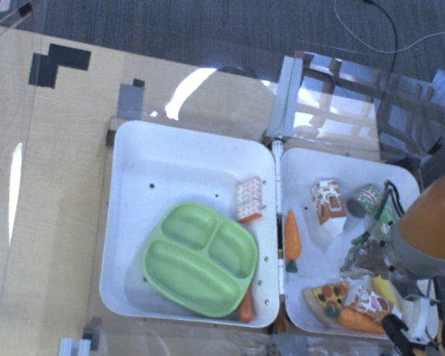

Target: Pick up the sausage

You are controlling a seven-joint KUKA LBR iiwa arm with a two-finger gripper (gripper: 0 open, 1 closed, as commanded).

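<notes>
A short reddish-orange piece that looks like the sausage (246, 308) lies in the left bin (132, 201), wedged between the green plate (200, 259) and the bin's front right corner. My gripper (362, 257) hangs low over the right bin (317, 169), near its right side, far from that piece. It sits just above a pile of toy food, and nothing can be seen held in it. Another orange, sausage-like piece (360, 321) lies at the right bin's front edge, below the gripper.
The left bin also holds a small orange-and-white packet (248, 199). In the right bin lie a carrot (292, 237), a little house-shaped box (328, 201), a can (363, 200), a pizza slice (325, 300), a banana (383, 288) and a small carton (370, 301).
</notes>
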